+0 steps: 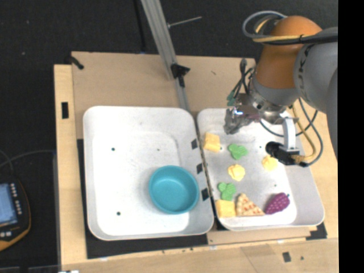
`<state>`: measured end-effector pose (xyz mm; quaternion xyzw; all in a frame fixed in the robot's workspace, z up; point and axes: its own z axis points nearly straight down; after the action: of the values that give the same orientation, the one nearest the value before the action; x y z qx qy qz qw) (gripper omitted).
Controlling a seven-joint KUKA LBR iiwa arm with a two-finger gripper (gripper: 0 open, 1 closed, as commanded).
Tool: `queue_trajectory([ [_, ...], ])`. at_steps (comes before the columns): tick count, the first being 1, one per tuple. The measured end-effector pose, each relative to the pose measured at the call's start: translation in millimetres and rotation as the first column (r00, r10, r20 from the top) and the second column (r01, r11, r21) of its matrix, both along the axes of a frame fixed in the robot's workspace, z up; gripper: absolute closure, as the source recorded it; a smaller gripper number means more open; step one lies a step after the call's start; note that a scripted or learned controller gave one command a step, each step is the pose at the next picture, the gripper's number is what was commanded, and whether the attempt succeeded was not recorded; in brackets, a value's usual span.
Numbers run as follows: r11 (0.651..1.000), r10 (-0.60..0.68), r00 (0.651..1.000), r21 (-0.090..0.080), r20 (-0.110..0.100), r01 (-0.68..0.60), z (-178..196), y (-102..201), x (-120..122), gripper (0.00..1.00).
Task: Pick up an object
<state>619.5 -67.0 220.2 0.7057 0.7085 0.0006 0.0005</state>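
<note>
The right bin [301, 201] holds several small toy foods: a yellow cheese block [212, 143], a green leafy piece [238, 151], a yellow piece [236, 172], another yellow piece [269, 163], a green piece [227, 190], a yellow block [225, 209], a pizza slice [247, 205] and purple grapes [277, 202]. My gripper [233, 123] hangs over the bin's far left corner, just above and right of the cheese block. I see nothing between its fingers.
A blue bowl [172, 189] sits in the left bin [114, 129], near its front right. A grey metal pole [165, 44] slants down to the gap between the bins. Cables and a black part [282, 151] hang beside the wrist over the right bin.
</note>
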Motion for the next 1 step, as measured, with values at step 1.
queue_trajectory([
  [1,1.0,0.002,1.0,0.002,-0.001,-0.002,15.3,43.8,-23.4,1.0],
])
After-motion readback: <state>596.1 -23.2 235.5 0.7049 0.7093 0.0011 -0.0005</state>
